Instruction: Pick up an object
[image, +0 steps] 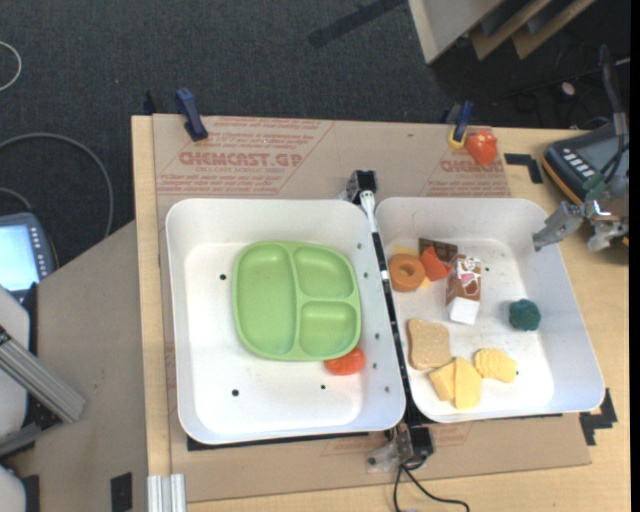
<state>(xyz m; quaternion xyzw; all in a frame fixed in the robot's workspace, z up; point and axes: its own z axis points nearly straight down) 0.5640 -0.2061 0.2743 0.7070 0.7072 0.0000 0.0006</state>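
The right bin holds several small toy foods: a tan doughnut, a red-orange piece, a dark brown block, a brown and white carton, a dark green ball, a bread slice, yellow cheese wedges and a ridged yellow piece. My gripper hangs over that bin's far right rim, above and to the right of the green ball, with nothing seen in it.
The left bin holds a green divided plate with a red-orange round toy at its near right corner. An orange object and a blue clamp sit on the board behind the bins. A black divider runs between them.
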